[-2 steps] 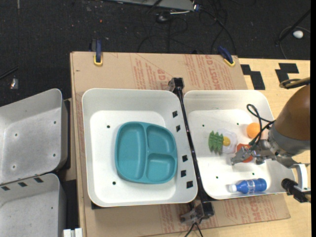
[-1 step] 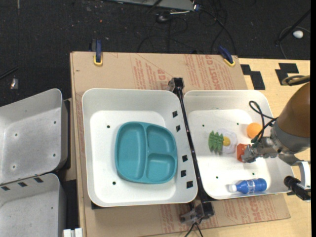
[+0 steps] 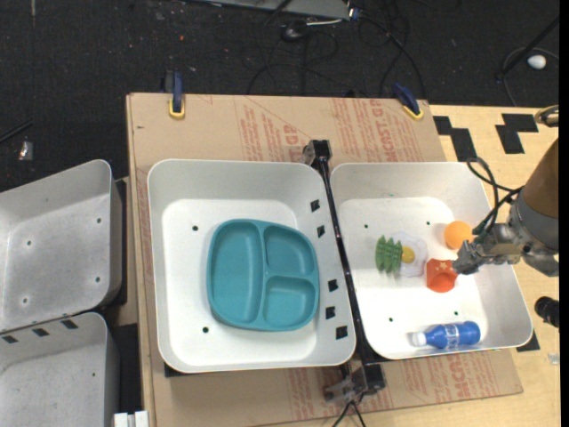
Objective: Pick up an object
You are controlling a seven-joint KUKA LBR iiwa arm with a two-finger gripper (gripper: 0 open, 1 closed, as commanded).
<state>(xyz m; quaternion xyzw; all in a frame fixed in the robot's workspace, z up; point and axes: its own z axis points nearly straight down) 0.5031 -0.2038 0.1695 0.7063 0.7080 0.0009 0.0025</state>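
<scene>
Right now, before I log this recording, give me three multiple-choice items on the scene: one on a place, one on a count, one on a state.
1. Where does the teal divided plate lie?
A. In the left bin
B. In the right bin
C. On the cardboard

2. How many loose things lie in the right bin?
A. Two
B. Four
C. Six

3. How does the blue bottle lie?
A. Upright
B. On its side
C. Leaning on the plate

Answers: 1 A, the plate fills the left bin's floor. 2 B, the green toy, orange ball, red-orange cup and bottle. 3 B, its length runs along the bin's floor near the front wall.
</scene>
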